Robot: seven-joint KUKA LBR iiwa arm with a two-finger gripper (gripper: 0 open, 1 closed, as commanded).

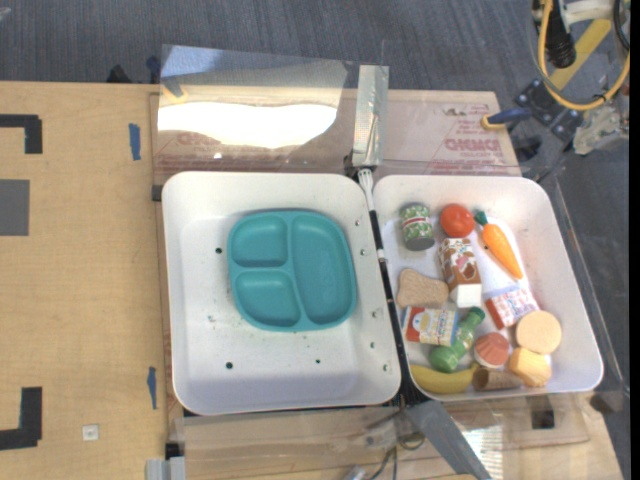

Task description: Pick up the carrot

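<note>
The carrot (pixel 503 251) lies at two o'clock in the right bin (pixel 573 268), just beside the tomato (pixel 457 219), long axis running from eleven to five with its green top at eleven, and the pincer's state I cannot tell.

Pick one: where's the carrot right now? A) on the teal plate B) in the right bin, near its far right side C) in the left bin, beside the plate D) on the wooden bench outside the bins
B: the carrot lies in the right bin near its far right side, just right of the tomato; the teal plate sits in the left bin.
</note>
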